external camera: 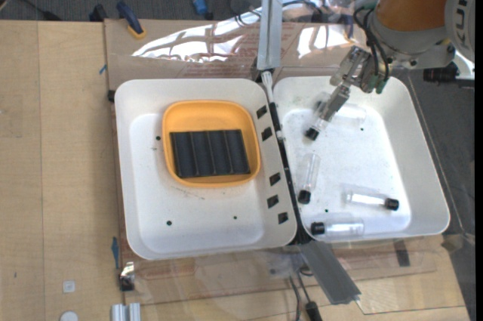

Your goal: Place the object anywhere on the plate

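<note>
Over the right bin (423,161), my end effector (341,89) grips a tube (323,115) by its end; I fear it slipping before the plate (175,119).

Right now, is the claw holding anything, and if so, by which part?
Yes: the claw grips a clear plastic tube with a black cap by its upper, uncapped end. The tube hangs at a slant, cap down, above the right white bin.

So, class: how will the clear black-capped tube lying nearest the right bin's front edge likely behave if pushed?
The tube lies on its side and looks round, so it probably rolls. Its clear, smooth wall suggests it is light, slippery, perhaps fragile. The right bin has a flat floor that offers little to stop it.
</note>
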`<state>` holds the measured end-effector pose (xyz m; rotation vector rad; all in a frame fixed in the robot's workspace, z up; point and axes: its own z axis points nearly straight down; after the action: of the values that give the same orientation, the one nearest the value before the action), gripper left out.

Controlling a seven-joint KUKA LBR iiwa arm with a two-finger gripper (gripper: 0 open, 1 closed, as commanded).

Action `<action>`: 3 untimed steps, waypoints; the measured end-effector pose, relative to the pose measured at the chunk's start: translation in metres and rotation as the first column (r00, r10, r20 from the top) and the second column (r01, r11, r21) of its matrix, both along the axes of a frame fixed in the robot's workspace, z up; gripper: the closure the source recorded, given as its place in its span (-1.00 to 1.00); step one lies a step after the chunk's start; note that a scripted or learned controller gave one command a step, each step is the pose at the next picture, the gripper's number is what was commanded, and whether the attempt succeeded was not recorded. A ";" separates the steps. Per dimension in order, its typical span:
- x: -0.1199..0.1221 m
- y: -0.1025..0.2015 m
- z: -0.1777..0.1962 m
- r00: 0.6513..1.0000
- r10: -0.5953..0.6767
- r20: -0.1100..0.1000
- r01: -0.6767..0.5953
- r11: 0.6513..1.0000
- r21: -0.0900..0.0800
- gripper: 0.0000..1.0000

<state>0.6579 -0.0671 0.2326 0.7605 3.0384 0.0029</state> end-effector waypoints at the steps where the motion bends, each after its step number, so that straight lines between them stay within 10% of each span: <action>1: -0.001 0.017 -0.002 1.000 -0.010 -0.005 0.010 1.000 0.001 -1.00; 3: -0.002 0.009 0.005 0.999 -0.040 0.000 0.040 0.999 0.001 -1.00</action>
<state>0.6561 -0.0581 0.2377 0.8209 3.0226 0.0038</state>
